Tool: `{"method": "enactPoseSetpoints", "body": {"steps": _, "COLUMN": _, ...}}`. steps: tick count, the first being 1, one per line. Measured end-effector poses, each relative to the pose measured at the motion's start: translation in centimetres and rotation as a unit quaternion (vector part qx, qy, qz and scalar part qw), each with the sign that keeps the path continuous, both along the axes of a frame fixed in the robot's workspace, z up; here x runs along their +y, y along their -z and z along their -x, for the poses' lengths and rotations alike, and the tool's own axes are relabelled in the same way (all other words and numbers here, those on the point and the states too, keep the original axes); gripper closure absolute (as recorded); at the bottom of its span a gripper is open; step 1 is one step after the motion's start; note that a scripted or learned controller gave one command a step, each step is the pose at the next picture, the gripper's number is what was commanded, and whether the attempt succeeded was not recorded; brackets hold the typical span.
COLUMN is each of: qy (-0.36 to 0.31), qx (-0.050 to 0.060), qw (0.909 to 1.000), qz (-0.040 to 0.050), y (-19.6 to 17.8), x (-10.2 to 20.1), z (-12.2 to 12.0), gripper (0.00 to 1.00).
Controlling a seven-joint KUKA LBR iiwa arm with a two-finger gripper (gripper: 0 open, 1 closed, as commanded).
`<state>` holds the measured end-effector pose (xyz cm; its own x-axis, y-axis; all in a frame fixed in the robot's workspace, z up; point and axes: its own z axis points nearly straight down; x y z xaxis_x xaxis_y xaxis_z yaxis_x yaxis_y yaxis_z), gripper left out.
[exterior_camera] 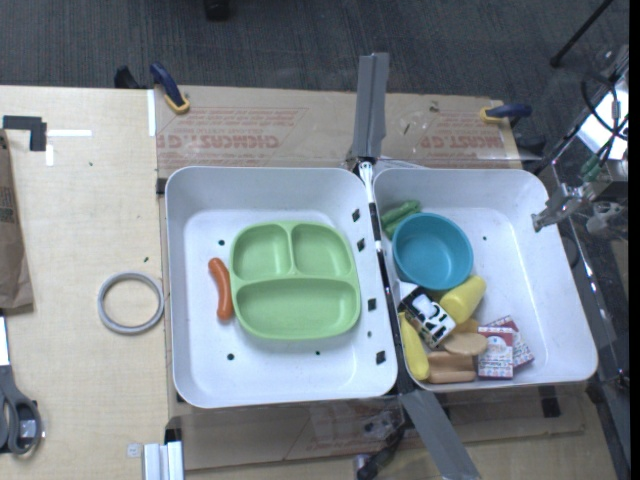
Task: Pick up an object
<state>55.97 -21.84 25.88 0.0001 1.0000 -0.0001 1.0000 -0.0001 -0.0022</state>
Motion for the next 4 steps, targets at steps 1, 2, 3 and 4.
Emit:
{"method": "enactPoseSetpoints", "body": {"steps": 1, "qy": 0.002, "qx": 0.0, "qw": 1.0, "qz": 0.0002, "y": 5.3, "x": 2.3, "z": 0.0, "gripper": 0.0}}
{"method": "enactPoseSetpoints", "body": {"steps": 2, "qy": -0.108, "qx": 0.0, "qw": 0.9941, "qz": -0.0004, "y": 14.1, "x": 7.5, "z": -1.5, "gripper": 0.0}}
{"method": "enactPoseSetpoints", "body": {"steps": 3, "qy": -0.147, "qx": -0.002, "qw": 0.9892, "qz": 0.0002, "y": 16.6, "x": 11.4, "z": -0.1, "gripper": 0.0}}
{"method": "enactPoseSetpoints", "body": {"steps": 4, "qy": -0.152, "qx": -0.001, "qw": 0.9884, "qz": 0.0002, "y": 16.7, "x": 5.9, "z": 1.2, "gripper": 0.0}}
